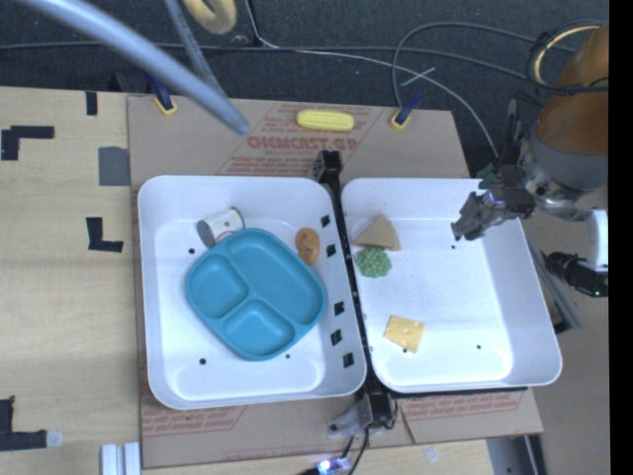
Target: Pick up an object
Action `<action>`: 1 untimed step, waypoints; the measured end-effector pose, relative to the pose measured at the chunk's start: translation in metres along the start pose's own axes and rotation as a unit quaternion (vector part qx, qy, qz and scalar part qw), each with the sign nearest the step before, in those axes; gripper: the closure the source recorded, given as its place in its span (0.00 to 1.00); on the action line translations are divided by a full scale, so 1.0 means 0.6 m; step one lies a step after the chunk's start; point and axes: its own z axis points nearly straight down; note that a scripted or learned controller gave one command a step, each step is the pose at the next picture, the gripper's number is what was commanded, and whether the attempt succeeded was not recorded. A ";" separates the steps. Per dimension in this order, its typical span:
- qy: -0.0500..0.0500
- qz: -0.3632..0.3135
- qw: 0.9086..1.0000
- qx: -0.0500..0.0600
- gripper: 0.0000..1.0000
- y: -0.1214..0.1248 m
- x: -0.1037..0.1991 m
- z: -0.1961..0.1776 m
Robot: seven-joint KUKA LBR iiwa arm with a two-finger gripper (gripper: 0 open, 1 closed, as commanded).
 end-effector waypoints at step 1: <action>0.000 0.000 1.000 0.001 1.00 -0.005 0.091 0.032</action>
